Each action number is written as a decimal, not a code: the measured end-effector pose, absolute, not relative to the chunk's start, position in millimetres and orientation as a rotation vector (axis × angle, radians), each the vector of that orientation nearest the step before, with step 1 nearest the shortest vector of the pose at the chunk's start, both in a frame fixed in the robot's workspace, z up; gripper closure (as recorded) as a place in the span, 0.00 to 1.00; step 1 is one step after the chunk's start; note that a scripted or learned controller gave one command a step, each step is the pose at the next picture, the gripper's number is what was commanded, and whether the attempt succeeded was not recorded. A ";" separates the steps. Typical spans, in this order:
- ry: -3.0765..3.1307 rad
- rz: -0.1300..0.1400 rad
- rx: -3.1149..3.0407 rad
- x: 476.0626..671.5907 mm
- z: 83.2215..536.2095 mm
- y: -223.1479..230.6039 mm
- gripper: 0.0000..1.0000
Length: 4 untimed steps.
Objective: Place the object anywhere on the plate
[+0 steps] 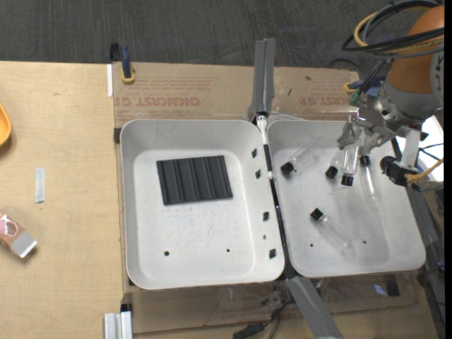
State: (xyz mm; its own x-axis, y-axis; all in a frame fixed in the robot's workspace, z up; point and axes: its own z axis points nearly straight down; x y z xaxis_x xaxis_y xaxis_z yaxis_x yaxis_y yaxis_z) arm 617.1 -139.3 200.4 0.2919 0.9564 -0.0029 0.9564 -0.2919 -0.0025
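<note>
The plate (pixel 194 179) is a dark ribbed rectangle lying flat in the left bin (pixel 134 210). Several clear vials with black caps lie in the right bin (pixel 395 253): one near its left wall (pixel 288 167), one toward the front (pixel 317 216), and a cluster at the back right. My gripper (pixel 355 141) hangs over that cluster. Directly beneath it a clear vial (pixel 348 162) points down, black cap lowest. Whether that vial is gripped or merely lying under the gripper is unclear. Another black cap (pixel 330 171) sits just to its left.
A grey divider bar (pixel 264 83) runs between the bins. Yellow and black cables (pixel 385 27) loop above the arm at the top right. On the bench to the left lie a small grey strip (pixel 39 186) and a wrapped item (pixel 15 236).
</note>
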 end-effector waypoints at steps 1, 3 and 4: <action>-1.655 0.005 -2.670 623.2 242.3 -74.3 1.00; -1.481 0.007 -2.772 606.3 284.2 77.9 1.00; -1.463 0.011 -2.780 547.7 211.0 142.3 1.00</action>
State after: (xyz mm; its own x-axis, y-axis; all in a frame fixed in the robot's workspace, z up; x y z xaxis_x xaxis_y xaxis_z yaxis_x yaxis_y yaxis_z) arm 547.7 142.3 211.0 0.5664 0.8241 -0.0064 0.8241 -0.5664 -0.0033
